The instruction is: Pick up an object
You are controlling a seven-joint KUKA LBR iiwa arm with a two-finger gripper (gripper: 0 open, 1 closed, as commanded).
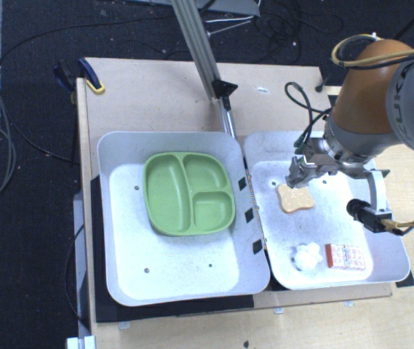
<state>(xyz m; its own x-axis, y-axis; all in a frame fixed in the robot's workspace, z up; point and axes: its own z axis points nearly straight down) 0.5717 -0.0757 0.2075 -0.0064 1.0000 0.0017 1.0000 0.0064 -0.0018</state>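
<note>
Arm enters from right, orange band above wrist. Gripper (pixel 299 178) low over right bin (pixel 392 257), at upper edge of tan slice of toast (pixel 295 198). Gripper state: cannot tell, too small and dark. Toast lies flat on bin floor, upper left part of bin. White crumpled lump (pixel 307 256) near front edge of same bin; red-and-white packet (pixel 345 257) just beside it, to right. Left bin (pixel 119 267) holds green divided plate (pixel 189 193), three compartments, lying flat.
</note>
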